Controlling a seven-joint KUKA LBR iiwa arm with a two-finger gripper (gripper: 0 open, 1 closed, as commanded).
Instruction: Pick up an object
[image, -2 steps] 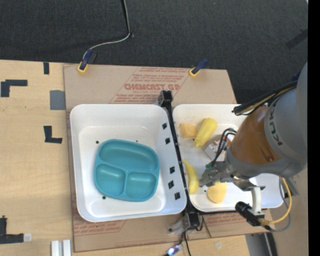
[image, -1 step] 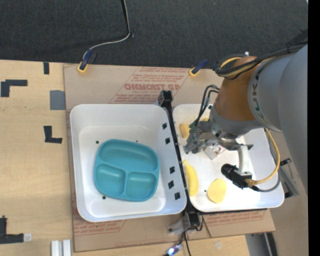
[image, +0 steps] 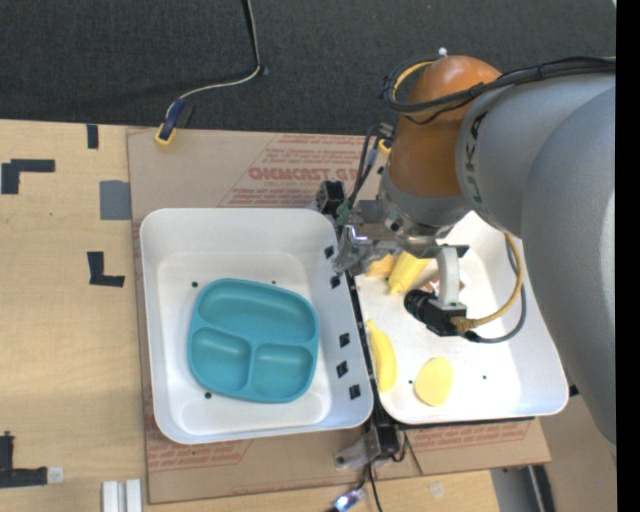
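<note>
— Two white bins sit side by side on the surface (image: 60, 300): the left bin (image: 160, 250) carries a teal divided plate (image: 253, 340), the right bin (image: 520, 370) the small pieces.

— Where's the arm (image: 560, 170)?

— Reaching in over the right bin's far end, orange band (image: 440, 90) above the wrist. The jaws (image: 415, 262) hang over a yellow block (image: 404, 272); spread or pressed together, I cannot tell.

— What else is there?

— A yellow banana-like piece (image: 382, 357) beside the dividing wall, a yellow round piece (image: 434, 381) nearer the front.

— Which step?

— Probably the approach or the grasp itself. Next, I'd judge, a close on the block and a straight lift.
</note>
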